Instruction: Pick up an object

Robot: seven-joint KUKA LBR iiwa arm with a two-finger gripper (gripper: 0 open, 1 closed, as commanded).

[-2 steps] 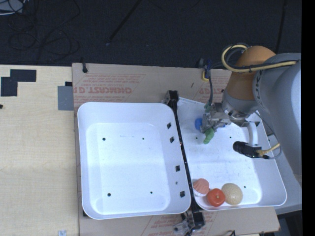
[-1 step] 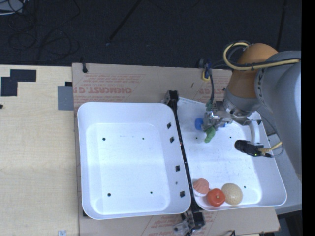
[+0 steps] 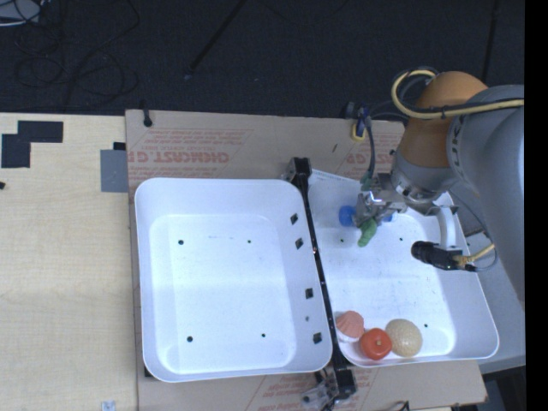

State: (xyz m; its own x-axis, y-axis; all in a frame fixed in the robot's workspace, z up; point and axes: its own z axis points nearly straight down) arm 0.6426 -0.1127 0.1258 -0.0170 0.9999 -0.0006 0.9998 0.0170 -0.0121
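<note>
Red ball [image 3: 375, 343] btwn shell [image 3: 349, 323], beige ball [image 3: 404, 336].

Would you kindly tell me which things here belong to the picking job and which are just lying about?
Belonging to the job:
- hand, low in the right bin
- green object and blue object by it
- red ball, beige ball, pink shell-like piece

Lying about:
- left bin
- cardboard sheet
- cables

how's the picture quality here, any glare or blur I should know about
Camera view: bright light washes out the floor of the left bin and the right bin, hiding surface detail; the background above the bench is almost black; the gripper and the green and blue objects by it look soft, so fine detail is lost; the red ball reads clearly.
</note>
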